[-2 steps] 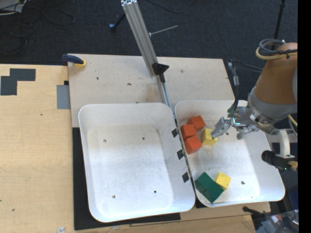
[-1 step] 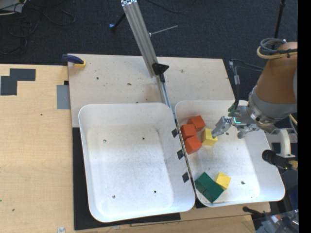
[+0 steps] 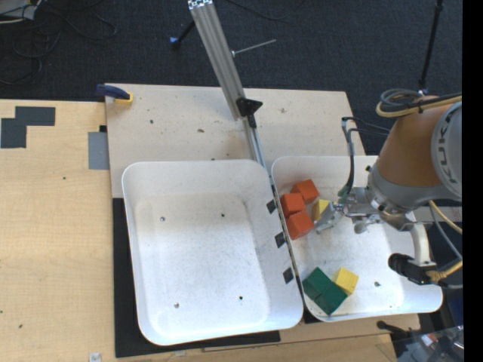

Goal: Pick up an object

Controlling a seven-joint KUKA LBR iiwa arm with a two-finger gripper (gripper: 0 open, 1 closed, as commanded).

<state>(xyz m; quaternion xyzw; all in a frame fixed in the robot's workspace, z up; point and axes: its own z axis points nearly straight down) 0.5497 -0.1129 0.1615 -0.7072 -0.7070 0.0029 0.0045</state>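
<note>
Orange blocks (image 3: pixel 299 206) bunched against right bin (image 3: pixel 377 296) wall; gripper (image 3: pixel 326 219) beside them, finger state unclear.

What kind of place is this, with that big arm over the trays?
Probably a robotics lab or test bench. A robot arm reaches over two white bins, the right-hand bin holding coloured blocks, and loose cables lie on the dark carpet behind.

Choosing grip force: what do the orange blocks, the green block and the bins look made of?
Orange blocks: matte, uniform colour and crisp edges; likely painted wood or foam, which one is unclear. Green block: same matte, flat-faced look. Bins: smooth white moulded plastic with rounded rims and dark specks.
</note>
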